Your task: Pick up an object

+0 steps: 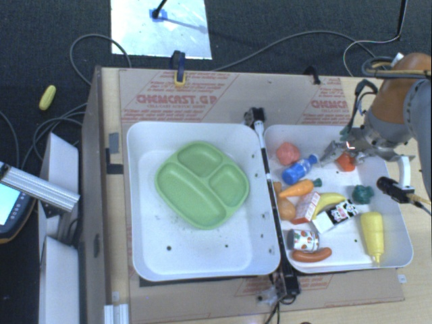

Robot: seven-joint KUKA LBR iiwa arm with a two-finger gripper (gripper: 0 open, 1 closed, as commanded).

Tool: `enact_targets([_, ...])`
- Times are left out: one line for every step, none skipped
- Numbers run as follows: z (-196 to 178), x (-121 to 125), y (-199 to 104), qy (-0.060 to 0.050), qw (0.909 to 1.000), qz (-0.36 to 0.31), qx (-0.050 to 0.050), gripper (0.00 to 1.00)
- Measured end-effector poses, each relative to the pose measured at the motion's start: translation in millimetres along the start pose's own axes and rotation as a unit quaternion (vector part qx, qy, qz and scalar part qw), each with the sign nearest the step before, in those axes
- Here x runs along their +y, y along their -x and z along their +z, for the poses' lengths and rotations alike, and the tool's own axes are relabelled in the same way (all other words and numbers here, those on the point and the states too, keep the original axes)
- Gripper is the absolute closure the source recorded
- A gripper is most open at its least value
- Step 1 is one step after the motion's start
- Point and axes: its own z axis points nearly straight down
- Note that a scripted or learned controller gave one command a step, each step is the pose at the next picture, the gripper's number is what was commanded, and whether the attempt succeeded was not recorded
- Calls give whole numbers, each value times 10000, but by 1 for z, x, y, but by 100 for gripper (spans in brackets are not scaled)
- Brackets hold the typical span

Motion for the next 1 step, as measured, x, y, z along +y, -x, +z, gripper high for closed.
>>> enact_targets([-9, 1, 1, 6, 10000, -18, -10, 100])
